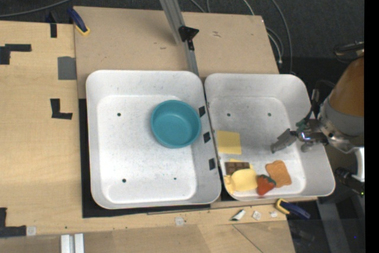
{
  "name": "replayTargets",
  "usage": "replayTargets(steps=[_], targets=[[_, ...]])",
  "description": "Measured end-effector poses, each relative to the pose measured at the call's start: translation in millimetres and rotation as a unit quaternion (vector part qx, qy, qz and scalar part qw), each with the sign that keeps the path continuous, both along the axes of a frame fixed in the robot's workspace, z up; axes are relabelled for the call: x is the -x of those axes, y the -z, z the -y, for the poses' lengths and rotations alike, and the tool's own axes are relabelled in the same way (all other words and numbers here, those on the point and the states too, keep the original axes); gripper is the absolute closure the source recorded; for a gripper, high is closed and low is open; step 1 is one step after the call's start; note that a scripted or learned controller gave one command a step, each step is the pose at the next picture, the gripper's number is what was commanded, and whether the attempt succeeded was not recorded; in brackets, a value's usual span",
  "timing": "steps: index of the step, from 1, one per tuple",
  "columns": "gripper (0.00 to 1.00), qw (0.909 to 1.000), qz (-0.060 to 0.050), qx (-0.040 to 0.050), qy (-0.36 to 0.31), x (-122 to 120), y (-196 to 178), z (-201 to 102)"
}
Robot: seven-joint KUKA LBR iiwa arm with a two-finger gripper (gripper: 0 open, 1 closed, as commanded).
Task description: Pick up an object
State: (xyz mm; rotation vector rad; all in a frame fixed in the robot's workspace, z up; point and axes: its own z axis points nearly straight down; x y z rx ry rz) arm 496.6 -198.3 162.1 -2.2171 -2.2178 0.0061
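Teal bowl [175, 123] in left bin [103, 127]

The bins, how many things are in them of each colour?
Blue: 1, the bowl in the left bin.
Yellow: 2, the flat square and the rounded piece in the right bin.
Orange: 1, the slice.
Red: 1, the small piece.
Total: 5.

One fixed camera looks down aslant on both bins [95, 127].

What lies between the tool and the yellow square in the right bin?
Nothing: in the camera view, bare white bin floor separates the tool from the yellow square.
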Motion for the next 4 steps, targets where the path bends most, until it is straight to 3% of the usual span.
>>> replayTargets(steps=[1,2,4], targets=[[0.0,1.0,-0.001,-0.0006,0.0,4.9,63.3,3.1],[1.0,1.0,0.001,-0.0003,-0.001,3.2,50.2,2.9],[1.0,1.0,0.005,0.0014,0.0,3.2,-38.5,5.5]])
